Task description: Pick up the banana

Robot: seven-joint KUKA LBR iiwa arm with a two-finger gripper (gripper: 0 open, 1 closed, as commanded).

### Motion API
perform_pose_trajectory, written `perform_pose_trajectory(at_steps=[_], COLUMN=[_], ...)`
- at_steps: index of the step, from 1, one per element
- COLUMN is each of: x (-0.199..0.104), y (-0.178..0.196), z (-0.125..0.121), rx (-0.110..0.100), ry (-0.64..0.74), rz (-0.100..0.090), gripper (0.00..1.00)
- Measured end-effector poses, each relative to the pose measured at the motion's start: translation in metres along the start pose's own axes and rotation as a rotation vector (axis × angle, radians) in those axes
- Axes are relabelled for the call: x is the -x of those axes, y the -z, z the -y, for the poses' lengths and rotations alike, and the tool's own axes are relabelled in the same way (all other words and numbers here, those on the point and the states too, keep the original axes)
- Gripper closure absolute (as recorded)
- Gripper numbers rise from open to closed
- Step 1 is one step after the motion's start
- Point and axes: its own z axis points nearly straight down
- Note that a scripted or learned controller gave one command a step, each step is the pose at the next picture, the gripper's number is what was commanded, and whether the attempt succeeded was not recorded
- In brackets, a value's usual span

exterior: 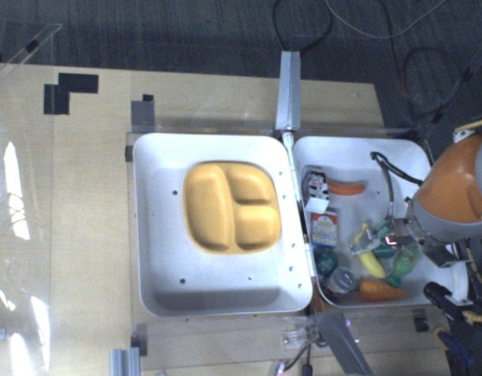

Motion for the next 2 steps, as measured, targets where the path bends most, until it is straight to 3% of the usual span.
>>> perform_pose_trajectory(at_steps=[1, 2], x=[-0.054, -0.138], y=[0.096, 0.162], z=[-0.001, -0.009], rx=[-0.010, -0.010], ry=[-0.306, -0.237], rz=[0.003, 0.002], gripper=[1.00, 1.00])
